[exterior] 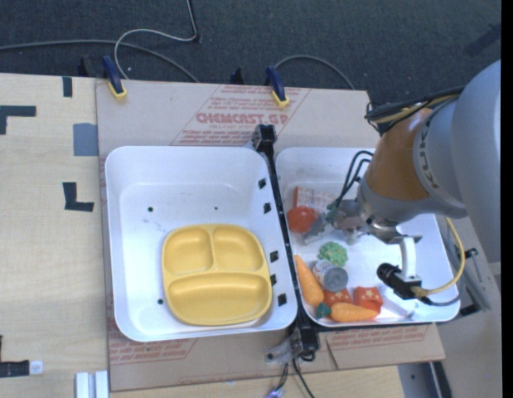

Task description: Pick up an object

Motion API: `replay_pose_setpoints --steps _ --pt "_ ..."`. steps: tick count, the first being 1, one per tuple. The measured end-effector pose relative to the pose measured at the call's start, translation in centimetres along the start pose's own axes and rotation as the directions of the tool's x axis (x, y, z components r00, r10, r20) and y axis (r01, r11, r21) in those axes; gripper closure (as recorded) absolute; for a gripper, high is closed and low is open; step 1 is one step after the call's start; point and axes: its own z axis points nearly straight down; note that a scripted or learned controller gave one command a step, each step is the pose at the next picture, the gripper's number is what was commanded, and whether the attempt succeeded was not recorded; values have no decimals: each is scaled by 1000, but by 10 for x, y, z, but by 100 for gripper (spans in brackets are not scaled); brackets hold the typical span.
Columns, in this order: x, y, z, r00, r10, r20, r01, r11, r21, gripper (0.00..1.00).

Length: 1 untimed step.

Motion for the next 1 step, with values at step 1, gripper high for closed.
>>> replay_pose_setpoints --steps 1 --pt "4 -58 -2 1000 2 3 -2 1000 -5 0"
